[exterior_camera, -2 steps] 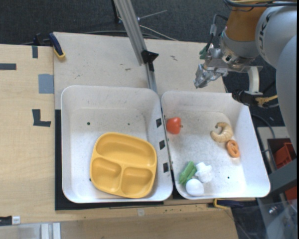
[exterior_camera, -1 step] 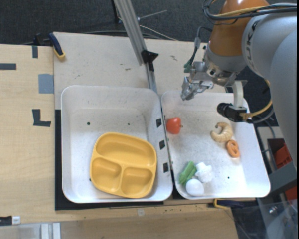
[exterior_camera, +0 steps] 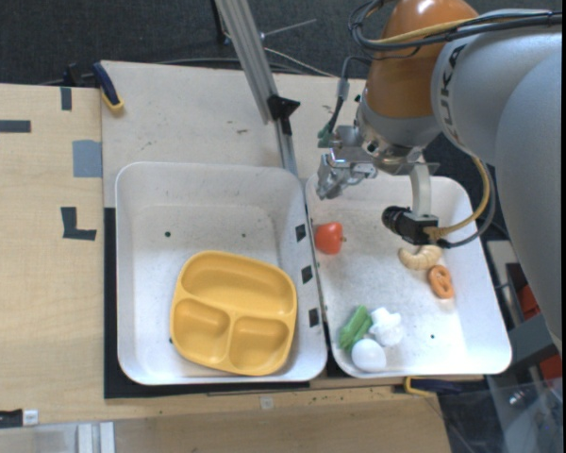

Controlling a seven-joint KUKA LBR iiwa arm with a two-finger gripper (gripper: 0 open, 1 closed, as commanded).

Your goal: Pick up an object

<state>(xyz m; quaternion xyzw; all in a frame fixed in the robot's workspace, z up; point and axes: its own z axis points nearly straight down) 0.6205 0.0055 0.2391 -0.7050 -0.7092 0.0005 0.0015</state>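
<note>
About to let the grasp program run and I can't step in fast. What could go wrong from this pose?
1. The gripper hangs above the red tomato-like toy, which sits close to the right bin's inner wall; a finger may strike the wall.
2. The toy looks round, so it could roll or slip out.
3. The other pieces, like the green one, cluster at the near edge, so a miss there may shove them together.
</note>
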